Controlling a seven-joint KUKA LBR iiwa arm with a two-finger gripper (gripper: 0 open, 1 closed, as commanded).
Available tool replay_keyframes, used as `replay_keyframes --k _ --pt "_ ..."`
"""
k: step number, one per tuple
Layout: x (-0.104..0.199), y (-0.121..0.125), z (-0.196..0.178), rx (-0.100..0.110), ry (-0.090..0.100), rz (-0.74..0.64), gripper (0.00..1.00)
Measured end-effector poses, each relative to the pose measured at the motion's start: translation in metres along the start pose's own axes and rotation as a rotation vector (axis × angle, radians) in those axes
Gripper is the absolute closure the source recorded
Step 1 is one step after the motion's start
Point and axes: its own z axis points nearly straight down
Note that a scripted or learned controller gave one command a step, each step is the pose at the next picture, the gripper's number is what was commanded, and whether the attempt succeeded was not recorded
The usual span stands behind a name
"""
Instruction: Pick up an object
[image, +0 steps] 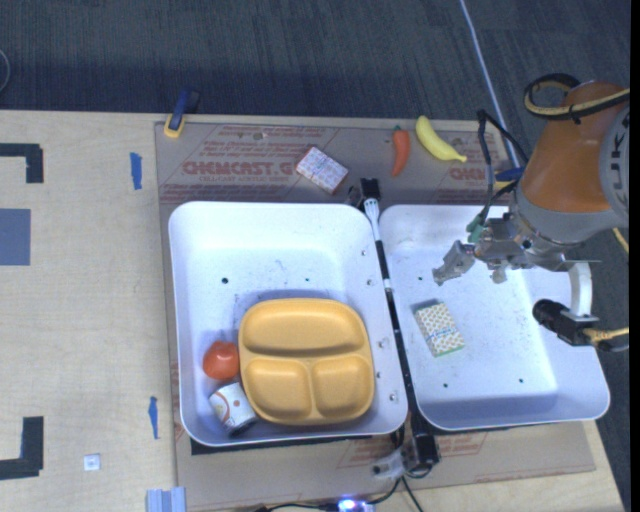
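The gripper is seen above the upper part of the right bin, carried by the grey arm with its orange band. Nothing is seen between its parts, and whether it is open or closed cannot be told from this slanted view.

The nearest candidate for picking — a small patterned sponge-like pad — lies flat on the bin floor just below and slightly to the left of the gripper, apart from it and from the bin walls. Further to the left, in the other bin, a yellow divided tray is seen, with a red-orange ball and a small white can touching or nearly touching its far side. A checkered block, a red chili and a banana rest on the counter beyond the bins.

The step in hand is judged to be the approach. It would be best done by centring the gripper over the pad, aligning across its narrower side, and descending fully to the floor — a thin, flat item is easily missed if closure is made too high.
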Motion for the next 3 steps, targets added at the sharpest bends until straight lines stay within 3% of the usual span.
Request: replay_keyframes --k 1,3 --pt "-0.026 -0.004 0.089 -0.009 -0.003 0.002 0.00" --pt "-0.001 -0.078 0.097 -0.018 -0.003 0.003 0.00"
